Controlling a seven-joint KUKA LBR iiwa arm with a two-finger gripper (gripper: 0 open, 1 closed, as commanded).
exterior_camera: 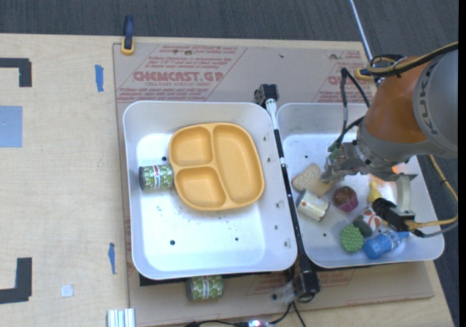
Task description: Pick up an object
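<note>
My gripper hangs low in the right bin, on the end of the grey arm with the orange band. Just left of and below it lies a tan bread-like piece. A white cylinder lies under that, and a maroon round object sits below the gripper. Toward the bin's front right are a green knobbly object, a blue object and a small orange and white item. A yellow piece shows beside the arm.
The left bin holds a yellow divided plate and a green can lying against the plate's left side. Another green can lies on the bench below that bin. A black bar runs between the bins.
</note>
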